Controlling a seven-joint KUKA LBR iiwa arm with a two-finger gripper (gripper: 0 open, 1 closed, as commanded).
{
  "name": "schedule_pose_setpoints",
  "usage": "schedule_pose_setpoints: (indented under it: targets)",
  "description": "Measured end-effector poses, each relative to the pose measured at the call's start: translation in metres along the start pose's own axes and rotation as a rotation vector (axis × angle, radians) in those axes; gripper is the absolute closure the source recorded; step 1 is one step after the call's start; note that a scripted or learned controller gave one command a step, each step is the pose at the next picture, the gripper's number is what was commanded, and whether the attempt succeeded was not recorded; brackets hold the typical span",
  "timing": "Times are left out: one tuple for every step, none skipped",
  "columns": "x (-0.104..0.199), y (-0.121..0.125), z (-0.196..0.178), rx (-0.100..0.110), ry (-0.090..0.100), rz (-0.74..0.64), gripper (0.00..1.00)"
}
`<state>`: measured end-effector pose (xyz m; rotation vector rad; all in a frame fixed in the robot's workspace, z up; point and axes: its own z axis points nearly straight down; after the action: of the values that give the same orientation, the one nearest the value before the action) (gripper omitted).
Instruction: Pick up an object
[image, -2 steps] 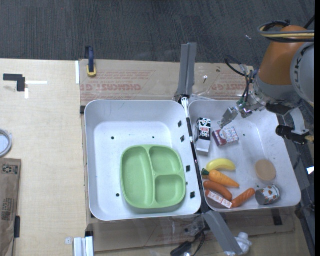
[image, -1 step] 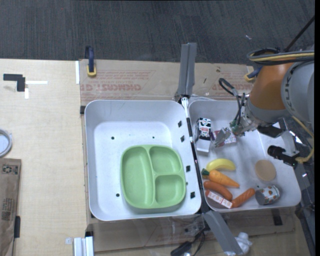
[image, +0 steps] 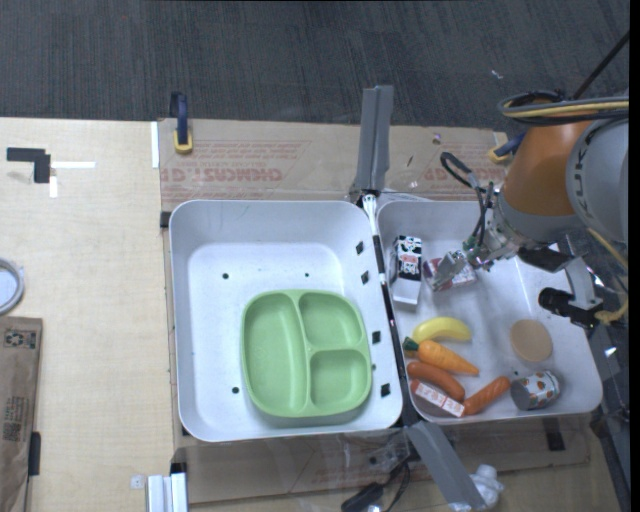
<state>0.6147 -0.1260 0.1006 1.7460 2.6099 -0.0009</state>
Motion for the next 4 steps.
schedule_pose_setpoints:
  targets:
    - [-0.029,-0.012,0.000,-0.001,-0.001,0.055,1.00]
    - [0.027,-0.044,-0.105,0.002,0.001,0.186,1.00]
    - [0.018,-0.056,-0.063,0.004,0.002,0.168,1.00]
    - [-0.020,-0.099,-0.071,0.001,0.002,-0.086,1.00]
